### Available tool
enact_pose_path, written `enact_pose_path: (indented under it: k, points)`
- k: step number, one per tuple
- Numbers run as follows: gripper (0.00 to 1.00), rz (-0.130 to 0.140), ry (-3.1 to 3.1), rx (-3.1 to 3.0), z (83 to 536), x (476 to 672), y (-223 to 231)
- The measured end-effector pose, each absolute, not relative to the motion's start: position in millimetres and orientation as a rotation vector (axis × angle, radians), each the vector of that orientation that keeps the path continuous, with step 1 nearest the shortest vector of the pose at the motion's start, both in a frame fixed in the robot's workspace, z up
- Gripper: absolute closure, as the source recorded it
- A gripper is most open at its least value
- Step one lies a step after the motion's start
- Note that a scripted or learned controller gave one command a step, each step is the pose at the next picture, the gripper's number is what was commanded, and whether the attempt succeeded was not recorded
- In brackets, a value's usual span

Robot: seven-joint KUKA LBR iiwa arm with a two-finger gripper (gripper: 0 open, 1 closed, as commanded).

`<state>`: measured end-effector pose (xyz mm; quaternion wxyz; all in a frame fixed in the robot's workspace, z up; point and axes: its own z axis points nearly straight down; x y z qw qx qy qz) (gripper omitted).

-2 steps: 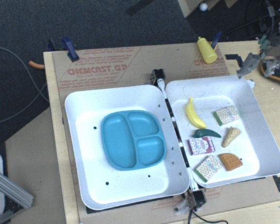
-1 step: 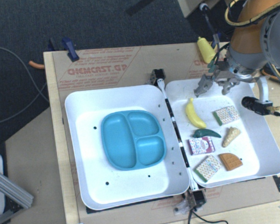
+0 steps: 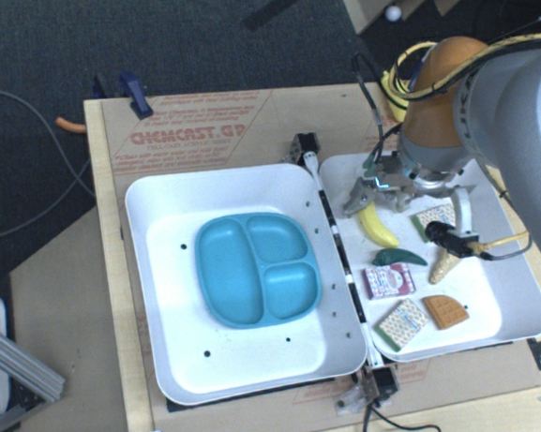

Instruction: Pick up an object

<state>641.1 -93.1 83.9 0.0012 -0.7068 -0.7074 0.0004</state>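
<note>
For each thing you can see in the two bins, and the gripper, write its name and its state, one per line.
Blue divided tray: flat in left bin, nothing in it.
Banana: lying loose in right bin.
Pink packet: lying flat.
Brown biscuit: lying flat.
Patterned packet: lying flat.
Gripper: low over right bin.

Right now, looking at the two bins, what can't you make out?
- Gripper: wrist and cables above it hide whether its fingers are open.
- Small packet by the gripper: partly covered by it, print too small.
- Pink packet and patterned packet: labels too small to read.
- Right bin: upper right corner hidden by the arm.
</note>
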Motion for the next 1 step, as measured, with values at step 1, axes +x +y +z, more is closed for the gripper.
enact_pose_path:
  k: [1]
  points:
    - [1.00,-0.001,-2.223,-2.220,95.1,642.1,-93.0]
